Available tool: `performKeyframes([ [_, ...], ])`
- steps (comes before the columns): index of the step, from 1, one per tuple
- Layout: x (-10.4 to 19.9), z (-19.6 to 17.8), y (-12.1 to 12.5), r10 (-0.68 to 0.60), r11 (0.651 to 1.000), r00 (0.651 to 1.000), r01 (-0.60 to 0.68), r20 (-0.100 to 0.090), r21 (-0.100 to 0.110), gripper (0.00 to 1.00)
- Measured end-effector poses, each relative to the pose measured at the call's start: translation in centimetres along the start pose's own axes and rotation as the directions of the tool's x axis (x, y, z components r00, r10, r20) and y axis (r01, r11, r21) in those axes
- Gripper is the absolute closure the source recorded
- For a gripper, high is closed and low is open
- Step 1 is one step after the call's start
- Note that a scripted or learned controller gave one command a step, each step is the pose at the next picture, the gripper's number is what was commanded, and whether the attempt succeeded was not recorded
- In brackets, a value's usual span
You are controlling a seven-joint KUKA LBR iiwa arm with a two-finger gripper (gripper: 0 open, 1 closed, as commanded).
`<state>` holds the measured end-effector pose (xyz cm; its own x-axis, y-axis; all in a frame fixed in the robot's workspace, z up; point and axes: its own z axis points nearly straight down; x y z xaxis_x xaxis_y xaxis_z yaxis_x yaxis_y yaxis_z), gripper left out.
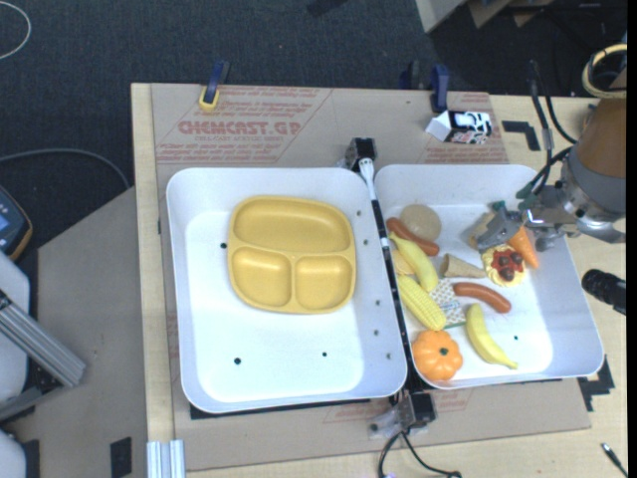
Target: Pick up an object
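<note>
End effector [501, 229] hangs over right bin [557, 361] on cardboard-covered bench [299, 118].

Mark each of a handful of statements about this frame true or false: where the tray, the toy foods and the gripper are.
1. The yellow divided tray lies in the left bin. True.
2. The toy pumpkin sits at the far edge of the right bin. False: it is at the near edge, beside the corn cob.
3. The gripper is over the right bin, near its far right part. True.
4. A banana lies inside the yellow divided tray. False: it lies in the right bin, right of the toy pumpkin.
5. Two sausages are in the right bin. True: one near the divider, one above the banana.
</note>
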<state>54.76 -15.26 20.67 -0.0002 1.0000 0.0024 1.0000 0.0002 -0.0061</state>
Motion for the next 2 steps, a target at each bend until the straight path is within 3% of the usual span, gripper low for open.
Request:
performKeyframes([
  [2, 0.7, 11.4, 0.0, 0.002, 1.000, 1.000, -0.002, 0.000, -0.006, 0.00],
])
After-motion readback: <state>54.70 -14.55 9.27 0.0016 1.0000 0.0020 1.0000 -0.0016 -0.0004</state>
